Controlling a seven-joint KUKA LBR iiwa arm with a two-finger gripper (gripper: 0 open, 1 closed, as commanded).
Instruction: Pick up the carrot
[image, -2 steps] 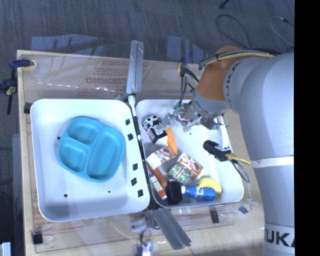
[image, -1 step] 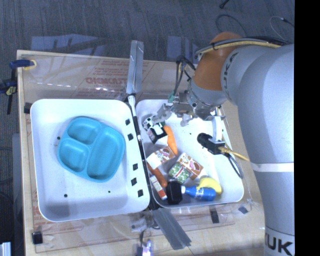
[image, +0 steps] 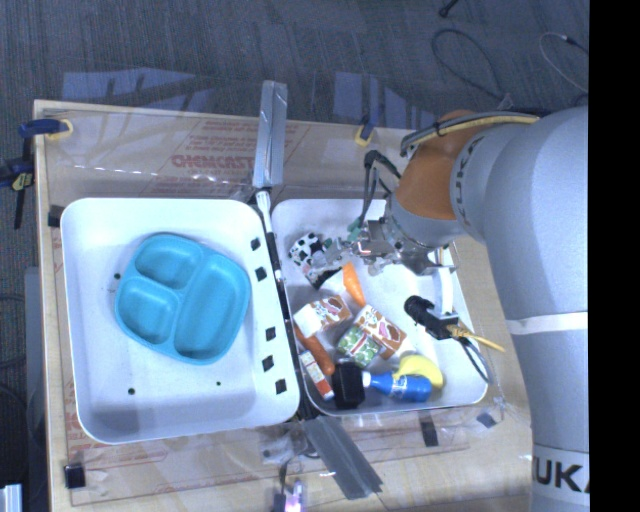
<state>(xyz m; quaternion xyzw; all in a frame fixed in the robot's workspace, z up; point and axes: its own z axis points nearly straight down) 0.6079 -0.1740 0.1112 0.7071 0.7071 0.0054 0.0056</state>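
The carrot (image: 353, 283) lies slanted in the right bin (image: 462, 300) just below my gripper (image: 367, 245), whose tips sit right at its upper end, a black-and-white toy (image: 308, 248) to its left, cartons (image: 368, 337) farther below.

1 fixed camera looks down aslant on 2 white bins (image: 90, 330).
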